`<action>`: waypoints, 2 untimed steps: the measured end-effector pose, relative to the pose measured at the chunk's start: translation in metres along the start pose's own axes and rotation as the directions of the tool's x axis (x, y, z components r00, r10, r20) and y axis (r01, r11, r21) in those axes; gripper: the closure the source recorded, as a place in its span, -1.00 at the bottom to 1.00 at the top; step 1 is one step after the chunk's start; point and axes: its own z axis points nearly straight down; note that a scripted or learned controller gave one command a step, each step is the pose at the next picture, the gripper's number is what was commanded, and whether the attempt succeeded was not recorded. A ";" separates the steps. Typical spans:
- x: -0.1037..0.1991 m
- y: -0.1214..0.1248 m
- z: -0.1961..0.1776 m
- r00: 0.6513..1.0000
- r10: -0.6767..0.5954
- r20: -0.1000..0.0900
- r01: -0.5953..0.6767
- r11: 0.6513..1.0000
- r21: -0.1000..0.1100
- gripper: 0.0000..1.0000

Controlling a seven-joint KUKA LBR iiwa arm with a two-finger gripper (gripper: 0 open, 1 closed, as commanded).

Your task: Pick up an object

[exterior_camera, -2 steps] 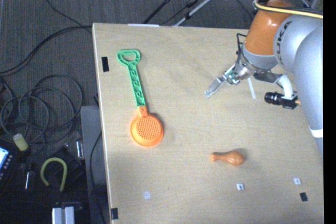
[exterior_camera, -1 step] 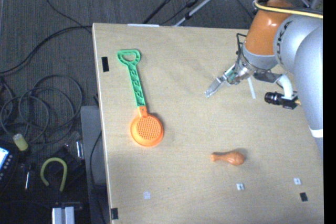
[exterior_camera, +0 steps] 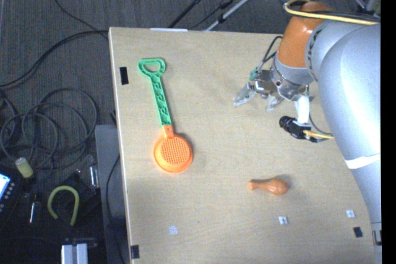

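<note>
Nearest, an orange drumstick (exterior_camera: 270, 185) lies on the counter (exterior_camera: 210, 52), long axis left-right; the jaws (exterior_camera: 255, 97) hang farther off, slightly left, parted and holding nothing; a strainer (exterior_camera: 164, 118) lies well left, handle pointing far.

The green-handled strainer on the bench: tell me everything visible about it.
The strainer looks plastic: a green openwork handle with a loop at its far end, joined to a round orange mesh head. It lies flat on the tan bench surface at the view's left, handle pointing away, head nearer the camera. Nothing else touches it; the gripper is well off to its right.
</note>
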 end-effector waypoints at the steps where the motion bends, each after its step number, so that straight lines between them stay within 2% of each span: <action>1: -0.066 0.006 0.000 0.998 -0.068 0.003 0.068 0.998 -0.001 -1.00; 2: -0.067 0.007 -0.001 0.843 -0.538 0.001 0.538 0.843 -0.002 -1.00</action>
